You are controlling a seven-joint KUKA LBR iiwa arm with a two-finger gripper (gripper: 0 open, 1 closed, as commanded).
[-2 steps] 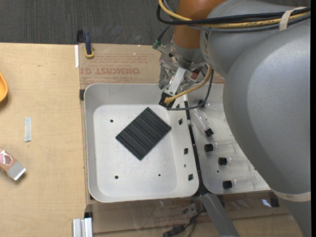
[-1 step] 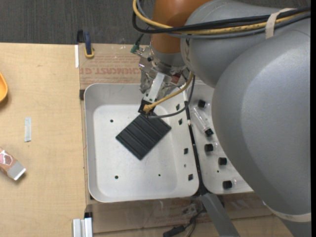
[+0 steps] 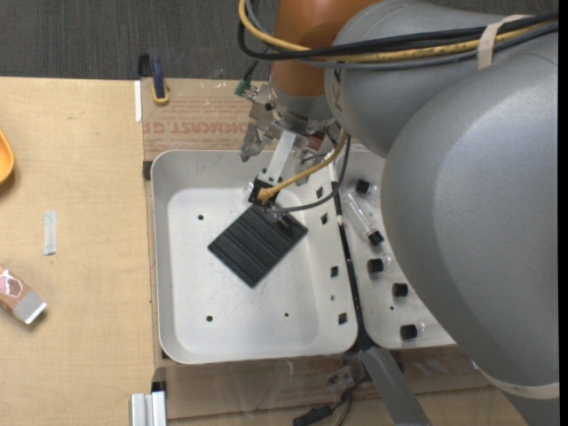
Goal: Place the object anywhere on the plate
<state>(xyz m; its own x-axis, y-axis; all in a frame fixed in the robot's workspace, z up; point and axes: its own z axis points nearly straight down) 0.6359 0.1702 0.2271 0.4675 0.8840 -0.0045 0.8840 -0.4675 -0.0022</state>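
Observation:
A flat black ribbed slab (image 3: 256,247) lies tilted on the floor of the left white bin (image 3: 165,264), a little above the bin's middle. My gripper (image 3: 277,204) hangs over the slab's upper right corner, very close to it or touching it. The grey arm reaches in from the right and hides the space just behind the gripper. I see nothing lifted off the bin floor.
The right bin (image 3: 383,319) holds several small black pegs (image 3: 375,238) and is mostly covered by the arm. On the wooden bench to the left lie a small grey strip (image 3: 50,233), a red and white packet (image 3: 19,296) and an orange thing (image 3: 4,160) at the edge.

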